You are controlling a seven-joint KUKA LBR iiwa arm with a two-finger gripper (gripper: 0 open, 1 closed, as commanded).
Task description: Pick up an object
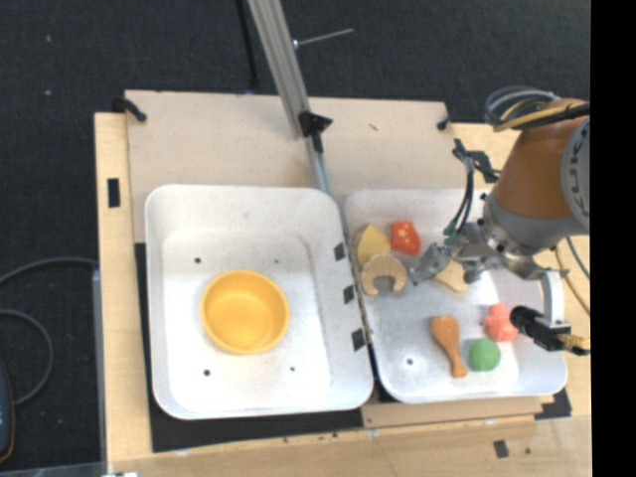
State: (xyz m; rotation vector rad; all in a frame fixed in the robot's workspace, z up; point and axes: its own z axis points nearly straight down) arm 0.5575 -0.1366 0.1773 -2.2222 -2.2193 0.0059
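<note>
The right bin holds several small objects. A yellow piece and a red piece lie at its upper left. Just below them is a tan arch-shaped block. My gripper hangs low over the middle of this bin, its tip just right of the arch block. Partly under the gripper lies a pale tan piece. An orange drumstick shape, a green ball and a pink-red object sit toward the front right.
The left bin contains a yellow bowl. A slanted metal post rises from behind the bins. Cables and a black-and-white fitting hang off the arm over the right bin's right side.
</note>
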